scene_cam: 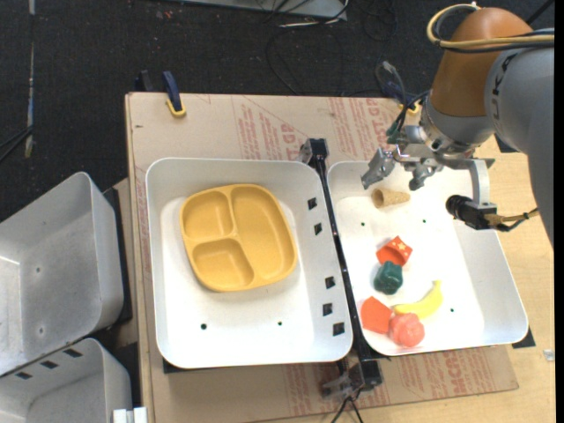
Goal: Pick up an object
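My gripper [398, 174] hangs over the far end of the right bin [480, 263], fingers spread open with nothing between them. Just below it a small tan cork-like piece [391, 198] lies on the bin floor. Nearer the front sit a red block [394, 251], a dark green lump [389, 277], a yellow banana [423, 300], an orange-red wedge [376, 314] and a pink lump [406, 329].
The left bin [167, 324] holds a yellow divided plate [237, 235]. A black clamp bar [330, 254] runs between the two bins. Grey containers [48, 263] stand at the left off the bench. A black knob [460, 207] sticks out beside the wrist.
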